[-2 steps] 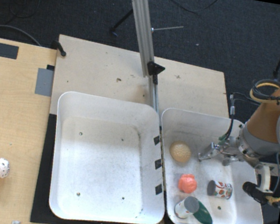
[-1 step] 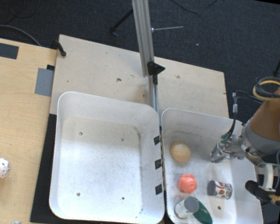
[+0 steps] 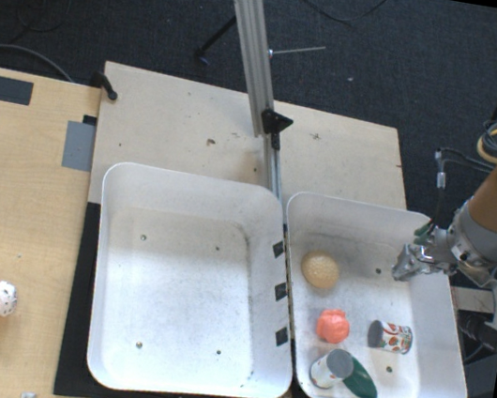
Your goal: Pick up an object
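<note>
Gripper (image 3: pixel 409 263) sits over the right bin (image 3: pixel 447 367) at its far right side, arm (image 3: pixel 495 213) reaching in from the right, nothing between the fingers that I can see. Can't tell if the claw is spread or pressed together from this angle, too small and dark. I read this as the approach step, no grasp made yet. Candidates all lie in the right bin: tan ball (image 3: pixel 320 271) nearest the gripper, just left of it; orange-red lump (image 3: pixel 333 326) below that; printed can (image 3: pixel 391 337) lying on its side; white cup (image 3: pixel 329 369) touching a green piece (image 3: pixel 360 383) near the front rim. I'd go for the ball: round, matte, standing apart from the others. Next move needs a shift left, then a straight descent centred on it. Left bin (image 3: pixel 132 211) holds nothing to grab.
</note>
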`<act>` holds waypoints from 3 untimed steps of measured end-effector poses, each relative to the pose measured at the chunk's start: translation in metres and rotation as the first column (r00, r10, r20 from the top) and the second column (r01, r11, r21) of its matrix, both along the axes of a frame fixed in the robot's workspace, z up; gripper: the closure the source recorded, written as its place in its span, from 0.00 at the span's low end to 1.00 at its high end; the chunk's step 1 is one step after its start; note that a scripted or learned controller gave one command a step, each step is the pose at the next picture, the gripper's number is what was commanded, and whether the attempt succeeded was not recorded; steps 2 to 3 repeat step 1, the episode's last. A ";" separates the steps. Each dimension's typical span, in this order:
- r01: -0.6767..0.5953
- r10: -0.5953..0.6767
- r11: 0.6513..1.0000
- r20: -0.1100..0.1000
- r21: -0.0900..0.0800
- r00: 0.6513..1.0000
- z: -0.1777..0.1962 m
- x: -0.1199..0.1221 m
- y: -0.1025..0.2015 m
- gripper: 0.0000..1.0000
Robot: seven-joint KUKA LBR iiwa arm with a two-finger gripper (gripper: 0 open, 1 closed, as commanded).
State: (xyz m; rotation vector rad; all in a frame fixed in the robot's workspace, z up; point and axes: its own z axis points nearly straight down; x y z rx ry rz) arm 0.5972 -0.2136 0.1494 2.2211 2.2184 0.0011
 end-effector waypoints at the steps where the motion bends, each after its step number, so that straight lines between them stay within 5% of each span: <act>1: -0.003 0.003 1.000 0.002 -0.001 1.000 0.050 0.006 -0.008 1.00; 3: -0.003 0.003 1.000 0.002 -0.001 1.000 0.050 0.006 -0.008 1.00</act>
